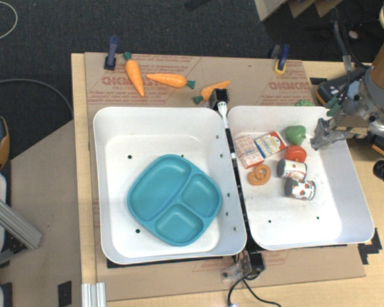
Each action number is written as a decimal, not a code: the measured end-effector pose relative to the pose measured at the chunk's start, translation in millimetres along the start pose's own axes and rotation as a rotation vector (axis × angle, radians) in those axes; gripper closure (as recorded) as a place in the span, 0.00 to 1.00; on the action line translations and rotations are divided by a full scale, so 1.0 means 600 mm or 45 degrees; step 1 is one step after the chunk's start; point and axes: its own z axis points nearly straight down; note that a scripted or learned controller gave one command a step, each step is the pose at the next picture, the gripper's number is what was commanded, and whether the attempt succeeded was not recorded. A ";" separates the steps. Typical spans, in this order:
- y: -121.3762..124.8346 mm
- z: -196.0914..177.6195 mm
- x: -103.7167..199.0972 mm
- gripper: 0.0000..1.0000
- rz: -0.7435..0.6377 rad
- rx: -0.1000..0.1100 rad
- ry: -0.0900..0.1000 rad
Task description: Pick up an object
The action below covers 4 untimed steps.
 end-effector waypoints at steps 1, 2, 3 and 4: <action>-0.063 -0.128 0.023 1.00 -0.005 -0.010 -0.002; -0.069 -0.239 0.111 1.00 -0.012 -0.010 0.000; -0.068 -0.251 0.106 1.00 -0.005 -0.005 -0.003; -0.067 -0.268 0.106 1.00 -0.006 -0.009 -0.004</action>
